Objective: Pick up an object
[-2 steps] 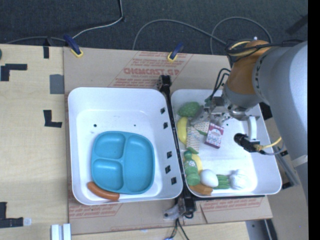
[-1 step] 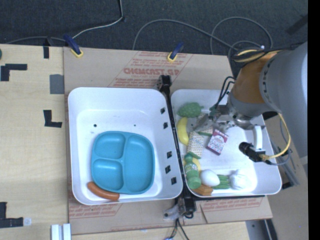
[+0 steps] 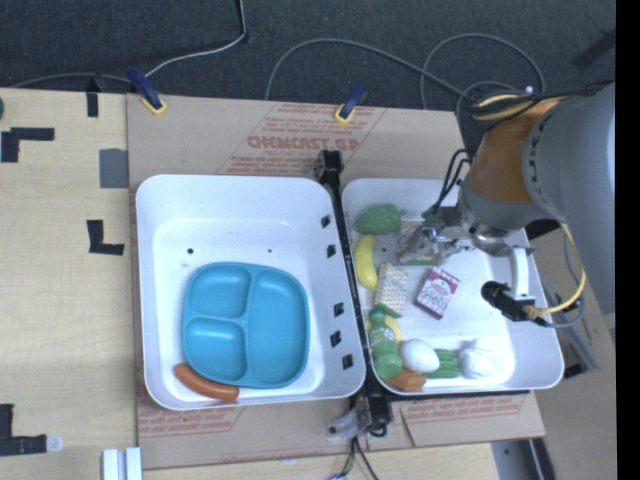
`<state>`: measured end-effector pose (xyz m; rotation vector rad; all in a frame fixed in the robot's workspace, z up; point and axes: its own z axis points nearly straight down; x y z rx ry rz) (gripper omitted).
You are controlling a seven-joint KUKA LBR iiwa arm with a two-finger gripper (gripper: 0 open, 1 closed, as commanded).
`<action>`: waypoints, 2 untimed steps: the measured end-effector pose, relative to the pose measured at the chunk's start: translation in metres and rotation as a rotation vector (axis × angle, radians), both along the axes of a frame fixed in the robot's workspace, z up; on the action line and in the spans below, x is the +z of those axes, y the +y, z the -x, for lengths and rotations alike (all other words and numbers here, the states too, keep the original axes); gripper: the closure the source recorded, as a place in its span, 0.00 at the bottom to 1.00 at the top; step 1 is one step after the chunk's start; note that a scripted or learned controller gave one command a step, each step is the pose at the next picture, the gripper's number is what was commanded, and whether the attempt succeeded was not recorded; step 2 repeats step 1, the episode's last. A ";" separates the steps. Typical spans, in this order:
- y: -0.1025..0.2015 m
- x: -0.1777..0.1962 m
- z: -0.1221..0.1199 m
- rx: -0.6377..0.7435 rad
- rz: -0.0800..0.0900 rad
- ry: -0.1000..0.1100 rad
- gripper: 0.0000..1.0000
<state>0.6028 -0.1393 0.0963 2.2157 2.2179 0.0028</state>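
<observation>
My gripper reaches down into the right bin, its metal fingers low near the bin's upper middle. Just left of it lie a green leafy toy and a yellow banana. A beige cracker-like block sits below the gripper and a small red and white packet lies to its lower right. Along the bin's front are a green and yellow item, a white egg, an orange piece and a white and green vegetable. Nothing shows between the fingers.
The left bin holds a blue divided plate and an orange sausage at its front edge. The arm's grey body and orange band hang over the right bin's far right side. Cables and clamps lie behind the bins.
</observation>
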 end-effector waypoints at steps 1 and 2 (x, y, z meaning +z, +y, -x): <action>0.038 -0.010 0.075 -0.001 -0.002 0.003 1.00; 0.038 -0.010 0.075 -0.001 -0.002 0.003 1.00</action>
